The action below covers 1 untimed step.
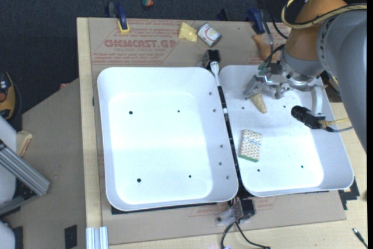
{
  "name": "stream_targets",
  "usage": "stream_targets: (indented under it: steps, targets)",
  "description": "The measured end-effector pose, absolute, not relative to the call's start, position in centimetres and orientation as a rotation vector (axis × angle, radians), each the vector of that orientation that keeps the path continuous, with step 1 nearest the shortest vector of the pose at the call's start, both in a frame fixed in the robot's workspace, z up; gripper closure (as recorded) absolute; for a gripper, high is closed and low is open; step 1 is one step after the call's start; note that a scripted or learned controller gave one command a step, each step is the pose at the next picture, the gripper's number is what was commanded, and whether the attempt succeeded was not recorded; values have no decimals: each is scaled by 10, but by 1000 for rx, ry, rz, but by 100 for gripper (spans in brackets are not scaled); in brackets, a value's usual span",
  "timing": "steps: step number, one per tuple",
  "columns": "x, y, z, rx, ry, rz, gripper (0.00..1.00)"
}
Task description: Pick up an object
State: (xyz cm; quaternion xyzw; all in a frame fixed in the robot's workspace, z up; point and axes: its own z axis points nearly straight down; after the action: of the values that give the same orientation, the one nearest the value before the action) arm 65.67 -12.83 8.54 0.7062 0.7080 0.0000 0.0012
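The arm (326,38) reaches in from the right and hangs over the upper part of the right bin (315,178), its gripper (260,92) low above the bin floor. Whether the gripper is open or closed cannot be told from this slanted angle. Just beneath it lies a small tan piece (259,104), close against the metal, though nothing shows it gripped. A green-dotted packet (250,144) lies flat further down the same bin, near the inner wall and well apart from the gripper. The left bin (111,125) sits beside it, the two rims touching along the middle. Behind the bins, on the cardboard (printed in red letters), rest a yellow scrap (187,32) and a small can (209,34).
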Motion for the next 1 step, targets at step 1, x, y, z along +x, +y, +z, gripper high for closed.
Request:
stream_targets:
  steps: [1]
  targets:
    - [656, -128, 96, 2218, 2222, 2, 100]
